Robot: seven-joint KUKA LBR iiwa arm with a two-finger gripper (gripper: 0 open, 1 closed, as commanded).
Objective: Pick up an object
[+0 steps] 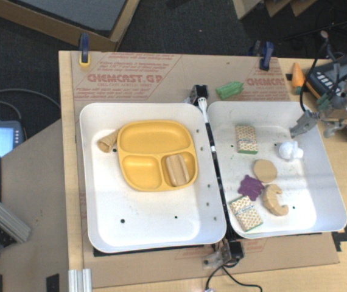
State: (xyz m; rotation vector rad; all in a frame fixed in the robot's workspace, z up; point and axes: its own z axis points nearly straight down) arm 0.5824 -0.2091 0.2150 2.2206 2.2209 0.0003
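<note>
Several small objects lie in the right bin (319, 181). They include a patterned packet (246, 139), a white crumpled lump (290, 151), a tan round piece (265, 170), a purple piece (251, 187), a tan crescent (275, 200) and a second patterned packet (246, 214). My gripper (301, 125) reaches in from the right over the bin's upper right part. Its tip is just above and right of the white lump, apart from it. Nothing shows in its grasp.
The left bin (143, 224) holds a yellow divided plate (157, 140) with a tan piece (175, 169) in its lower right compartment. Another tan piece (107, 142) lies beside the plate's left rim. A green object (229, 90) rests on the bench behind the bins.
</note>
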